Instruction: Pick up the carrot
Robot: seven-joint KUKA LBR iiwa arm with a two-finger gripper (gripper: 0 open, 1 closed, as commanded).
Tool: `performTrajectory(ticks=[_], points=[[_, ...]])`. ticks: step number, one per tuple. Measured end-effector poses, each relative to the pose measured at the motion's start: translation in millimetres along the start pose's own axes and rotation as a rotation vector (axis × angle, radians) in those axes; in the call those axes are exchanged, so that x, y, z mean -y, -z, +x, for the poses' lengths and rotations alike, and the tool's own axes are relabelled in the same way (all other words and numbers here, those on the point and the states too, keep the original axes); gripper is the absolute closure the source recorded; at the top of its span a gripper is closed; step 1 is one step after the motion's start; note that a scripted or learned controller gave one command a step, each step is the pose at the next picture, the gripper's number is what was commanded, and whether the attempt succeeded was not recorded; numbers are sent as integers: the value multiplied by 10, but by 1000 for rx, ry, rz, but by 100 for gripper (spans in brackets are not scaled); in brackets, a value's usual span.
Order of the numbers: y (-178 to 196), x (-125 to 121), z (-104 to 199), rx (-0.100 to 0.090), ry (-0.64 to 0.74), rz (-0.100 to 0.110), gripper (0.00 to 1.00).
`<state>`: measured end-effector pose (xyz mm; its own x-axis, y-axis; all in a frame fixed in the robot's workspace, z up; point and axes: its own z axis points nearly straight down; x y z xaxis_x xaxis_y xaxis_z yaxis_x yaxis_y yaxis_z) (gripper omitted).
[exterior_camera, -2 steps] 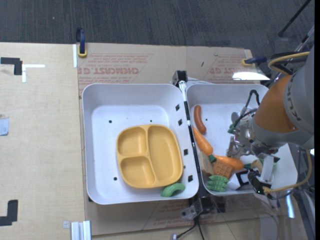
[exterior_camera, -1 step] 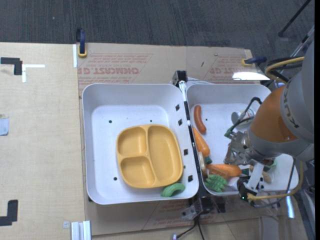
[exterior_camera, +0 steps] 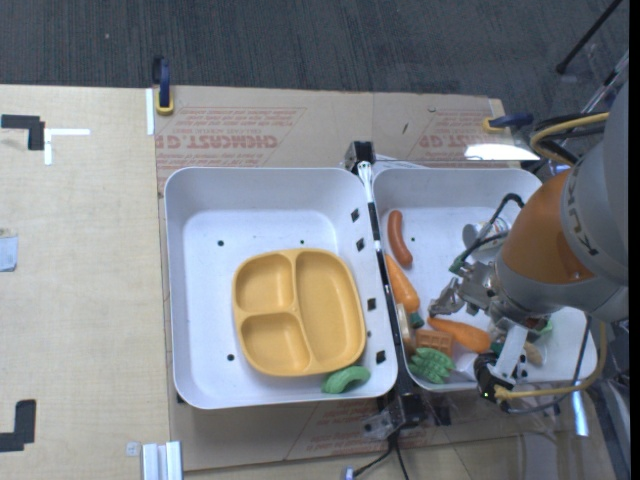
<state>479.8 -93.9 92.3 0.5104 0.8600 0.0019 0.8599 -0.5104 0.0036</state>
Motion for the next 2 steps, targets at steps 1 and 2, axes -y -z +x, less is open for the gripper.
performTrajectory(ticks=[1,2], points=[[1822,3,18,5,-58,3,0],[136,-111,13,3,24,8,0]])
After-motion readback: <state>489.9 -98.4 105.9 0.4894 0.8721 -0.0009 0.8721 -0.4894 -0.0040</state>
